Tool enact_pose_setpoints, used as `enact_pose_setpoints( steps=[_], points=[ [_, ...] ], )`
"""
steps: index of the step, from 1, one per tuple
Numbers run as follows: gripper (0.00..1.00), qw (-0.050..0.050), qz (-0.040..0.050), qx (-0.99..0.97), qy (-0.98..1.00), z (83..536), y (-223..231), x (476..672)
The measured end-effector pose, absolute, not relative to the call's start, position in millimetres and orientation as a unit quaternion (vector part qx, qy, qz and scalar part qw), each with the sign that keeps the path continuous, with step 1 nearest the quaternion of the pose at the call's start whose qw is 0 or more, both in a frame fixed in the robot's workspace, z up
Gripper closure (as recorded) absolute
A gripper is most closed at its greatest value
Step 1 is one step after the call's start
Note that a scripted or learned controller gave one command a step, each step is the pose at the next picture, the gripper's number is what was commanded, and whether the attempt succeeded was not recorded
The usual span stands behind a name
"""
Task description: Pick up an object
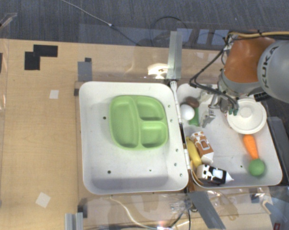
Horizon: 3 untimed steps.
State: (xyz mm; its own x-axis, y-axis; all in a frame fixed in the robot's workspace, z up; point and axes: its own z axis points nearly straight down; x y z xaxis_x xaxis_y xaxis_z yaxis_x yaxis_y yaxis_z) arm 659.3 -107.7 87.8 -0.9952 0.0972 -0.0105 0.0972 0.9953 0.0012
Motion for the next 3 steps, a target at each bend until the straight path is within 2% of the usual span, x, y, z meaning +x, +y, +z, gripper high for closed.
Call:
enact_pose_setpoints(
  steps=[1, 2, 3],
  points=[
    [0.0, 0.007, 0.0005, 0.105, 0.994, 90, -87, 600.7],
    [0.0, 0.013, 0.0009, 0.176, 0.984, 92, -111, 527.7],
    [0.0, 0.006, -0.0002, 0.201, 0.979, 89, -172, 604.5]
  ],
)
